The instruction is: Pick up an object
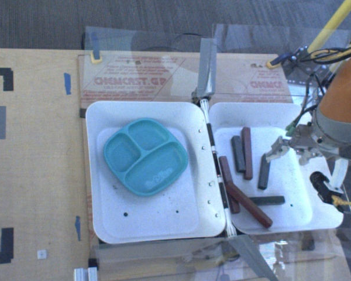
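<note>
A pale wooden bench (35, 174) carries two shallow white bins side by side, with grey ribbed flooring (134, 4) beyond its far edge. Black angular marks (3, 78) and short strips of blue tape (67, 84) sit on the wood at the left. A flat sheet of brown cardboard (134, 78) lies under the bins' far side; its red printed lettering is too blurred to read.

The left white bin (99, 215) holds a teal plastic plate with three compartments (145, 156), lying flat near the middle. The right white bin (298, 209) holds several long flat bars, grey and dark red-brown (245, 152), scattered across its floor, some crossing at the near left corner.

The grey two-finger gripper (281, 148) hangs over the right bin's right half, just above a dark grey bar (263, 172). Whether its grip is released or clenched cannot be told.
</note>
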### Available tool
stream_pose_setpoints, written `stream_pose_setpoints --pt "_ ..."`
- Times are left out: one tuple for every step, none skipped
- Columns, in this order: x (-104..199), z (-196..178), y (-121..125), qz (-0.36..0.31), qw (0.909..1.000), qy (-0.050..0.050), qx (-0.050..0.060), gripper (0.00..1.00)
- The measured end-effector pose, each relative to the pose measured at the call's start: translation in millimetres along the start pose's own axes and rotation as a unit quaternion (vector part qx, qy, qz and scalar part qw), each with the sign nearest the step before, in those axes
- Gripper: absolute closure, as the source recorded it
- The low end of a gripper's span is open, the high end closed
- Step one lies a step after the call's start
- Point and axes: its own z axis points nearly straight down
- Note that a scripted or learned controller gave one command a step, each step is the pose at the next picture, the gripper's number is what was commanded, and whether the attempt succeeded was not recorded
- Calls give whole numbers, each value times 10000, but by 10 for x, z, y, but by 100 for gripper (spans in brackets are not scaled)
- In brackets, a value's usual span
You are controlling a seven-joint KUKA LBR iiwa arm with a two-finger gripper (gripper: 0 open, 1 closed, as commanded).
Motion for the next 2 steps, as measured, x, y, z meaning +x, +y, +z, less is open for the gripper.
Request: stream_pose_setpoints --pt "479 700 691 -729 9973 -22 -100 0" --pt "637 733 736 -1645 9863 -44 -144 0"
